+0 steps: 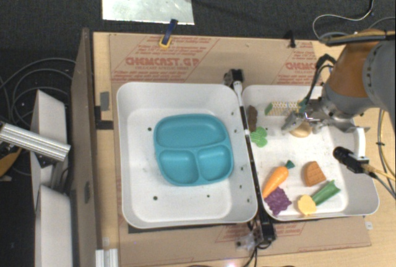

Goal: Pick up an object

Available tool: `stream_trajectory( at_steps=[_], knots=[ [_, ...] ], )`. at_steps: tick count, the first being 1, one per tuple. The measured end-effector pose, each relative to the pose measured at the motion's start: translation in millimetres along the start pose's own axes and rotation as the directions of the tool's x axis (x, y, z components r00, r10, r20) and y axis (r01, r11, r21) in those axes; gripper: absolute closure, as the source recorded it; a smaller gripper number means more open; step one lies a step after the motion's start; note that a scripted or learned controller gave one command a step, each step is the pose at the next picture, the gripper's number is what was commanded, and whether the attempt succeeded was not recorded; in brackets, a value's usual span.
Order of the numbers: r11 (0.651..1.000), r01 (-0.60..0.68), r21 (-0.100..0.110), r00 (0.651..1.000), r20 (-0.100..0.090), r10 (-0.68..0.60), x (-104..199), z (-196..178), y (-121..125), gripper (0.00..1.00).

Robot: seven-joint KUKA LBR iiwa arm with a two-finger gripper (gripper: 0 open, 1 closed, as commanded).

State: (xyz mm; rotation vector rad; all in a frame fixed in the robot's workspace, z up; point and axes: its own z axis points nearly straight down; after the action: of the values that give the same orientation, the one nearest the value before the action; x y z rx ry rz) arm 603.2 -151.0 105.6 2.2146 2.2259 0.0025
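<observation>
**A:** Gripper status?

**B:** Gripper (pixel 301 122) is down in the right-hand bin (pixel 366 199), in its far half. Whether it's wide or closed I can't tell, because the wrist blocks the view from this angle.

**A:** Anything at the tip?

**B:** A tan rounded piece (pixel 301 131) sits right under the tip, on its near side. It's either touching or just beside, I can't separate the two. Grip not confirmed.

**A:** What else is in that bin?

**B:** Going outward from the gripper:
- A pale ridged cob (pixel 284 107) with a green end lies just to the gripper's left, along the far wall.
- A brown stick-shaped piece (pixel 252 117) lies against the wall shared with the other bin.
- A green leafy piece (pixel 258 137) is just on the near side of the stick.
- A toy carrot (pixel 276 179) lies slanted in the near half.
- A purple grape bunch (pixel 278 200) is at the carrot's near end, touching or almost.
- A brown bread-like slice (pixel 314 173) is to the right of the carrot, apart from it.
- A yellow piece (pixel 306 204) and a green elongated piece (pixel 326 191) lie end to end by the near wall.

Everything in the near half is well apart from the gripper.

**A:** Left bin?

**B:** The left-hand bin (pixel 133 136) holds a teal divided plate (pixel 193 148), flat and roughly centred. It has three compartments, one wide on the far side and two smaller on the near side.

**A:** Base?

**B:** Both bins sit side by side with rims meeting, on a brown board (pixel 185 55) with red lettering.
</observation>
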Motion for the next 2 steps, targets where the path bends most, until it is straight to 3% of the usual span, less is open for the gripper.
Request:
stream_trajectory(
  at_steps=[1,2],
  knots=[
    [1.0,-0.001,-0.001,1.0,0.001,0.001,-24,17,30,0.0],
    [1.0,0.001,-0.011,1.0,0.004,-0.001,-39,-70,69,0.0]
  ],
)
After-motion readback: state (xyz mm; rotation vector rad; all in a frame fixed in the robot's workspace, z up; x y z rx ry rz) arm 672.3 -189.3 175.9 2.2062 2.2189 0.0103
